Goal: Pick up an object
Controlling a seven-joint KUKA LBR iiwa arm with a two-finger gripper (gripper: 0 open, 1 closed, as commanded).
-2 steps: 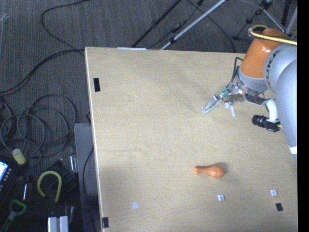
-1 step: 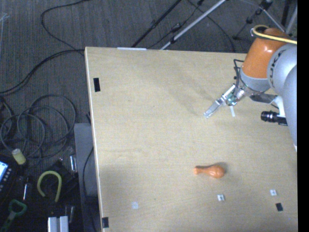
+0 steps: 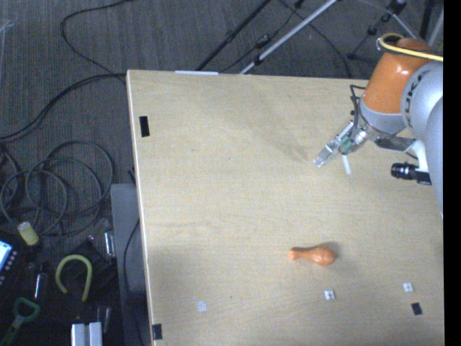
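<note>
A small orange object (image 3: 314, 254), shaped like a gourd with a thin neck pointing left, lies on the pale wooden board (image 3: 216, 193) toward its lower right. My gripper (image 3: 333, 163) hangs over the board's upper right, well above the object in the view and slightly to its right. Its two fingers are spread apart with nothing between them. The grey arm with its orange band (image 3: 392, 78) reaches in from the right.
Small black and white tags (image 3: 329, 294) dot the board near its lower edge, and a black tag (image 3: 144, 126) sits by the left edge. Cables and tools (image 3: 65, 193) lie on the floor to the left. Stand legs (image 3: 310, 16) cross behind the board.
</note>
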